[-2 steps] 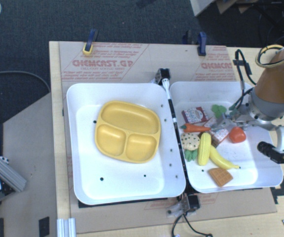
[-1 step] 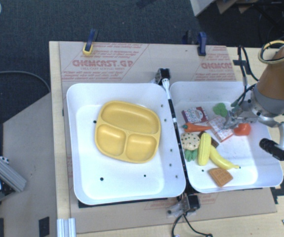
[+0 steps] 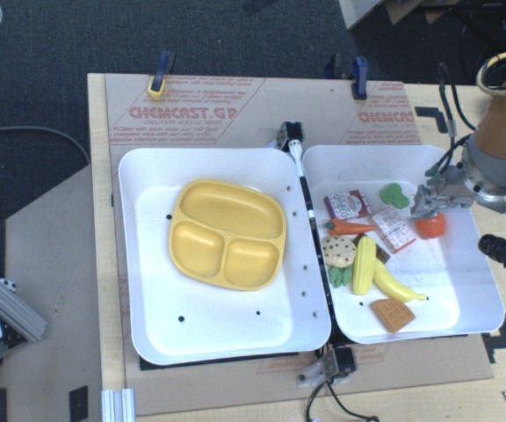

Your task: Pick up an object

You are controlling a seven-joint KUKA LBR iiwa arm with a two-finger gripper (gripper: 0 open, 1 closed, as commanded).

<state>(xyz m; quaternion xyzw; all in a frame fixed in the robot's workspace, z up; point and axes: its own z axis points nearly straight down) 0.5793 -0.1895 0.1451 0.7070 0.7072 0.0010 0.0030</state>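
Hand (image 3: 429,202) low over the right bin's (image 3: 473,319) far right part, reaching in from the right on the grey arm (image 3: 497,161) with its orange band; grip state impossible to tell, fingers too small and blurred to read. Just below and touching the hand in the view, a red tomato-like toy (image 3: 431,227). Left of that, a small red-and-white packet (image 3: 394,232), and a second, similar packet (image 3: 346,205) farther left near the bin's inner wall. Between them, an orange carrot (image 3: 350,228) lying across. Behind the hand's left side, a green toy (image 3: 395,195). Toward the near side: a round speckled cookie (image 3: 337,252), a corn cob (image 3: 363,265) standing lengthwise beside it, a yellow banana (image 3: 396,286) curving to the right, and a brown cracker-like piece (image 3: 393,315) at the front. In the left bin (image 3: 148,315), a yellow three-compartment plate (image 3: 227,234), well apart from the hand. Both bins side by side on the cardboard-covered worktop (image 3: 235,104).
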